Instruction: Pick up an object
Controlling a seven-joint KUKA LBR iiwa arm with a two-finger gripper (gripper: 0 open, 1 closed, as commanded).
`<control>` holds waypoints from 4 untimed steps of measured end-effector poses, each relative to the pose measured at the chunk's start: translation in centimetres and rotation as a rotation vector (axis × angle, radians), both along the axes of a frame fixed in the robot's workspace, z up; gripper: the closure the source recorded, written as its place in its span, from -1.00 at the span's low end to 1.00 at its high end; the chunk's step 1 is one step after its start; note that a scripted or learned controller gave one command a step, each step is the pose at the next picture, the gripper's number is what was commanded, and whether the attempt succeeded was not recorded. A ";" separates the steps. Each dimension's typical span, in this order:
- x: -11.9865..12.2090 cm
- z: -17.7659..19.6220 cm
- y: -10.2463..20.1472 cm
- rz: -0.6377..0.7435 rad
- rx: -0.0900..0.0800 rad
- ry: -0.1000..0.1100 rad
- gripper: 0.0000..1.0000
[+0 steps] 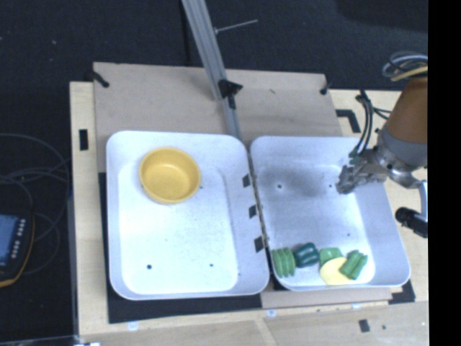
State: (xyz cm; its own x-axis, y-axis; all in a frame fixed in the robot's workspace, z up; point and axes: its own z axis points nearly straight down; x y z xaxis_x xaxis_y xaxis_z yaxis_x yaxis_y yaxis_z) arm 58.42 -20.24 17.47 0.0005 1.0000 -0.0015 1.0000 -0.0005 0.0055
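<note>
Left bin (122, 215): yellow bowl (170, 174), upright, far-left part. Right bin (374, 215): near edge holds a row of small things, left to right: ribbed green piece (283, 261), long axis near-to-far; dark green piece (305, 254); yellow piece (333, 271); green piece (354, 264), tilted. Arm (408, 121) enters from right, wrist angled down-left; claw (346, 181) over the bin's far-right part, well apart from the row. Claw's spread: cannot tell.

Round yellow plastic bowl (170, 175) in left shallow white bin (130, 265), near far left corner. Grey two-finger gripper (346, 182) over right shallow white bin (382, 222), near right edge. Green ribbed toys (284, 261) and yellow piece (332, 272) clustered along near edge.
</note>
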 end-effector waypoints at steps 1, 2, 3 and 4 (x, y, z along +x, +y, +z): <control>-0.4 6.2 -0.2 0.000 0.000 -0.001 1.00; -0.4 6.2 -0.2 0.001 0.001 0.005 1.00; 0.3 7.3 5.0 0.004 0.002 0.004 1.00; -0.3 7.7 10.1 0.004 0.002 0.004 1.00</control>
